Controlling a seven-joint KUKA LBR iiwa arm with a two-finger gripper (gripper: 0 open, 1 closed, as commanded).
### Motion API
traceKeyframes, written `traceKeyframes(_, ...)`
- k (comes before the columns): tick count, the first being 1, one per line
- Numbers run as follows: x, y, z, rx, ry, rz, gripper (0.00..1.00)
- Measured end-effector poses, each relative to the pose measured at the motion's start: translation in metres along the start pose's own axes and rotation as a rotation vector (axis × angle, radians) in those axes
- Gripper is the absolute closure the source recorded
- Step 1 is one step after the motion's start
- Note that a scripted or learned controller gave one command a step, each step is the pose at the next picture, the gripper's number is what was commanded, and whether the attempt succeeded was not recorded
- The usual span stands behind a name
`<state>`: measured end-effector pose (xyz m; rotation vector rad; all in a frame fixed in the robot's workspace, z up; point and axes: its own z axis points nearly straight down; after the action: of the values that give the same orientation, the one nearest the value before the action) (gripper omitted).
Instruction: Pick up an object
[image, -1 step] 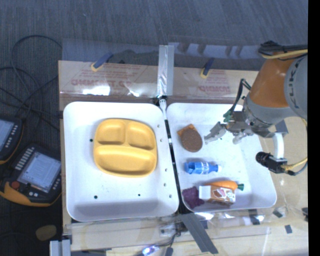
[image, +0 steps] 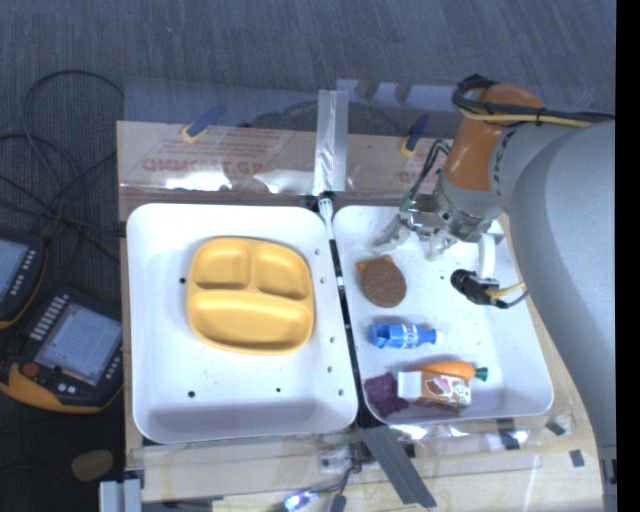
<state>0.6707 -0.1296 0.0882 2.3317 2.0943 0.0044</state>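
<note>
Over the right bin (image: 540, 395), gripper (image: 415, 240) open (nothing between fingers), brown disc (image: 382, 281) just below.

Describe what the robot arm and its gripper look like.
The grey robot arm is thick, smooth and rounded, with a glossy orange band above the wrist. Black cables loop over the band's top. The two-finger metal gripper is silvery, with thin pale fingers. A black-and-yellow cable end hangs beside it.

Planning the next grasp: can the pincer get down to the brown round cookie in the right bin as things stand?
Probably yes. The pincer hovers just beyond the cookie, which lies flat with nothing on top; the blue bottle sits apart, nearer the camera.
</note>
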Motion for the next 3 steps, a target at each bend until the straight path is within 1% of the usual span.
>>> traceKeyframes(1, 0.011, -0.046, -0.001, -0.001, -0.001, -0.126, 0.00)
traceKeyframes(2, 0.024, -0.072, -0.002, -0.005, -0.002, -0.226, 0.00)
traceKeyframes(3, 0.016, -0.106, -0.003, -0.008, -0.001, -0.518, 0.00)
